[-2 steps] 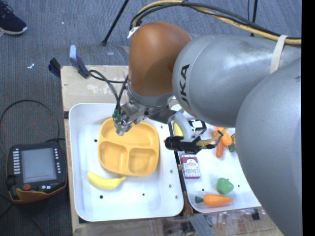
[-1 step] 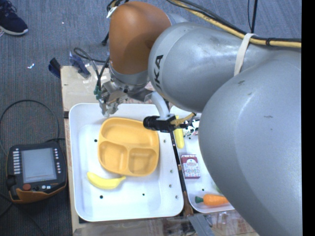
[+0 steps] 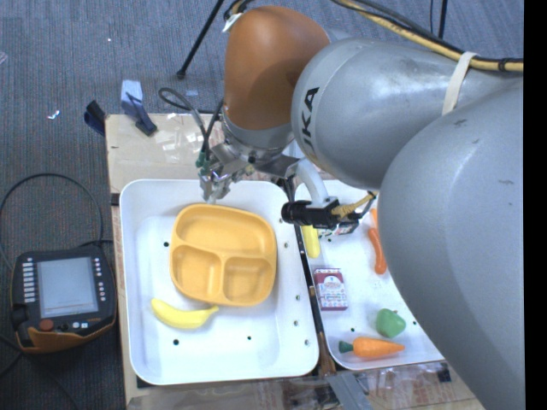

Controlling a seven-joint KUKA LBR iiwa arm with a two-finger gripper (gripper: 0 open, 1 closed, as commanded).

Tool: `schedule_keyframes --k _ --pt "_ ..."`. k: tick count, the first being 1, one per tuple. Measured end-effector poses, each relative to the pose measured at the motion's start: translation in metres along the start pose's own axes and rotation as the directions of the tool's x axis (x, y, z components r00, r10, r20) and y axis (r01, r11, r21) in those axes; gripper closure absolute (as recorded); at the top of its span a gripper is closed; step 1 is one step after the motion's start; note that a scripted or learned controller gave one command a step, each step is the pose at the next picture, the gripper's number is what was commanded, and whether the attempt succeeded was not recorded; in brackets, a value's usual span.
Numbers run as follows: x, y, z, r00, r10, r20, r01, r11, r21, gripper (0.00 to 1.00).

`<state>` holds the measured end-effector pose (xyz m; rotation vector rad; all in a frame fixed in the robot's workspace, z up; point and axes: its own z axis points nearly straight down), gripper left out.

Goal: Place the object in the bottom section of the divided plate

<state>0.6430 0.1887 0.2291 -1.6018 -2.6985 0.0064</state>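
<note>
A yellow divided plate (image 3: 218, 229) lies in the left white bin (image 3: 231, 348), with one wide section at the far side and two smaller ones toward the near side. All three sections look bare. A yellow banana (image 3: 184, 314) rests on the bin floor just off the plate's near-left rim. My gripper (image 3: 213, 184) hangs below the orange wrist band, over the far rim of the plate near the bin's back wall. I see nothing hanging from it.
The right bin (image 3: 359, 272) holds a red box (image 3: 330, 289), a green pepper (image 3: 391, 322), a carrot (image 3: 373, 347), an orange vegetable (image 3: 377, 251) and a yellow item (image 3: 312, 242) by the divider. A teach pendant (image 3: 60, 295) lies on the floor at left.
</note>
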Motion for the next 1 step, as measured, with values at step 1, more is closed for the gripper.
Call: schedule_keyframes --k 1 --pt "0.0002 0.0000 0.0001 1.000 0.000 0.000 0.000 1.000 0.000 0.00"
